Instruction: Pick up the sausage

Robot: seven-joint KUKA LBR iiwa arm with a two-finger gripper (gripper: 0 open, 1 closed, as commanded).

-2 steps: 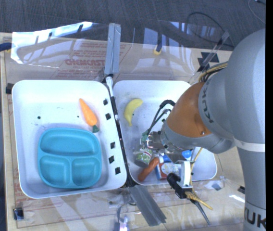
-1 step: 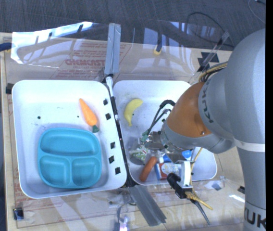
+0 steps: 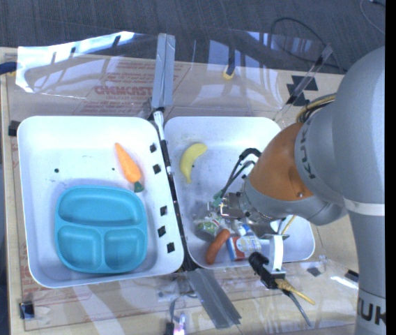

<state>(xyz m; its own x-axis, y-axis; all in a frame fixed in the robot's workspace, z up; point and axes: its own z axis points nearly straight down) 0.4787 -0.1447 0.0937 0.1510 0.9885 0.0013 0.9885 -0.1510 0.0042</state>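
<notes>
The sausage (image 3: 217, 246) is a short orange-red link lying at a slant near the front edge of the right bin (image 3: 271, 130). My gripper (image 3: 229, 209) hangs low over the middle of that bin, just above and slightly right of the sausage's upper end. The arm's bulky wrist with its orange band (image 3: 279, 174) covers the bin's right half and hides much of the gripper. Nothing can be seen held in the gripper.
A yellow banana (image 3: 192, 159) lies at the back left of the right bin. A small greenish item (image 3: 206, 225) and a red, white and blue packet (image 3: 244, 246) crowd the sausage. The left bin (image 3: 37, 138) holds a carrot (image 3: 128, 165) and a blue divided plate (image 3: 102, 229).
</notes>
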